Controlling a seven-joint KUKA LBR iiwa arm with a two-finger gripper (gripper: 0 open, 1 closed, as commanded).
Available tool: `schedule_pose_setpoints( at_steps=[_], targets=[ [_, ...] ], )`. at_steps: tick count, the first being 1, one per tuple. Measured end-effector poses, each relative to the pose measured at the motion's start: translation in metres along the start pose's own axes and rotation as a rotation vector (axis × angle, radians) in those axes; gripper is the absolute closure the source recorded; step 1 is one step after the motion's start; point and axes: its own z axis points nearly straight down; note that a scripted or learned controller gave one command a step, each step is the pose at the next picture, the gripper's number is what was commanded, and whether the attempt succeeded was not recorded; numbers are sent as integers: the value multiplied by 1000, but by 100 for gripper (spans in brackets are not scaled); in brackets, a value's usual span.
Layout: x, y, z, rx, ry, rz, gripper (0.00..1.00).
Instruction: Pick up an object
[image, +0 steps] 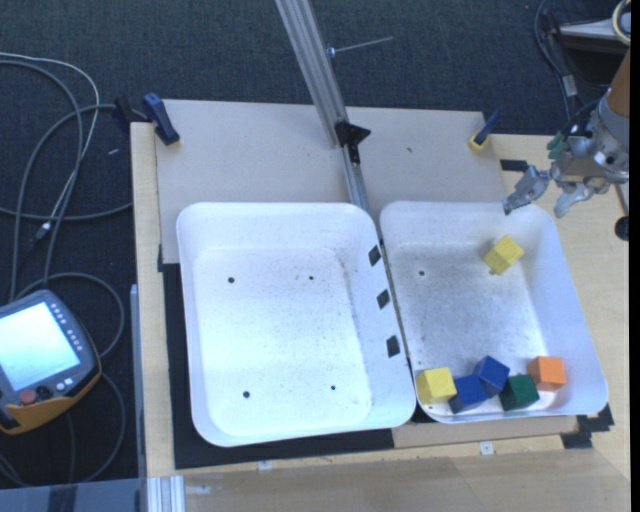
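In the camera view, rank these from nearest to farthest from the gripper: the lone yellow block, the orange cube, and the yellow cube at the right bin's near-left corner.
Measured from the gripper:
1. Lone yellow block, just below it in the right bin's upper part.
2. Orange cube, near-right corner.
3. Yellow cube, near-left corner.

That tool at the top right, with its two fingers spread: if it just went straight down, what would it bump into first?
Probably the far rim of the right bin, just below the open tool. The yellow block lies a little further in, off that line. Height is hard to judge from one view.
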Motion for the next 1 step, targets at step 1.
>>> schedule_pose_setpoints(
  at_steps=[1],
  targets=[
    [-10,-36,148,8,3,3,0]
  ],
)
